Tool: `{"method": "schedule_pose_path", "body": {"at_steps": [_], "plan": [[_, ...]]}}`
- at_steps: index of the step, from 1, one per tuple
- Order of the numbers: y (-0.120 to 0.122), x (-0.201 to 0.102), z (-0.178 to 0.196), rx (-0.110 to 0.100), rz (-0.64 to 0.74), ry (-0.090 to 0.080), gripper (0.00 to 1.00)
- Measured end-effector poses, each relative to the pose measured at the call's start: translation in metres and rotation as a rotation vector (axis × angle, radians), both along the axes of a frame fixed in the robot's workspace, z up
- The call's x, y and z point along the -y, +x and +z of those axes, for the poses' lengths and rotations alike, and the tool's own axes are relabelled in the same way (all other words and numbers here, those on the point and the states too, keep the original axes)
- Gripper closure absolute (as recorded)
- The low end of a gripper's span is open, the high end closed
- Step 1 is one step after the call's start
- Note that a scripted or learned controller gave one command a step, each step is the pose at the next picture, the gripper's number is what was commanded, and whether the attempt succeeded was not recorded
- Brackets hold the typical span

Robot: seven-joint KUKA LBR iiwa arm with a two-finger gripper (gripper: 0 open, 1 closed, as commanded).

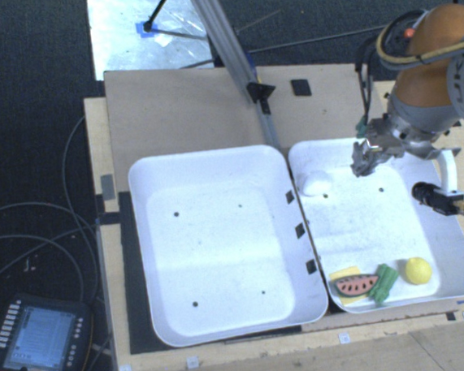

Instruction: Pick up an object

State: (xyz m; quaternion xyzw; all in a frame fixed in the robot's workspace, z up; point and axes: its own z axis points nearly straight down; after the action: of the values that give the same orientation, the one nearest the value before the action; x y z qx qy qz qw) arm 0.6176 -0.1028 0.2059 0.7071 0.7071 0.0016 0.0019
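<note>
**Overhead, the gripper hangs above the right bin's far end**

Overhead in the camera view, the grey arm point(438, 79) with its orange band reaches in from the right, and its gripper point(366, 159) hangs over the far part of the right bin point(382, 215). Whether the jaws are spread or clenched cannot be told from this slant, since the dark gripper body hides them; nothing can be made out between them.

The objects to pick lie mostly along the near edge of the same bin. A watermelon slice point(354, 284) (red flesh, green rind, with a strip of yellow just behind it) sits at the near left corner. A green piece point(384, 282) lies just beside it on the right, touching or nearly touching it. A yellow lemon point(418, 270) rests a little further right, apart from the green piece. These three are well apart from the gripper.

A pale white object point(315, 183) sits at the far left of the right bin, near the divide between the bins and just left of the gripper.

The left bin point(213, 239) stands alongside, its white floor marked by small dark dots.
</note>
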Motion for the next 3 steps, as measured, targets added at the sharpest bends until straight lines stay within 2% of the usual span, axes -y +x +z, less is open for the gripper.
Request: {"method": "schedule_pose_path", "body": {"at_steps": [1,2,3], "plan": [[0.001,0.0,0.052,0.001,0.001,0.0,1.0],[-0.003,-0.046,0.041,-0.005,0.004,0.001,1.0],[0.002,-0.095,0.046,-0.004,0.004,0.002,1.0]]}}
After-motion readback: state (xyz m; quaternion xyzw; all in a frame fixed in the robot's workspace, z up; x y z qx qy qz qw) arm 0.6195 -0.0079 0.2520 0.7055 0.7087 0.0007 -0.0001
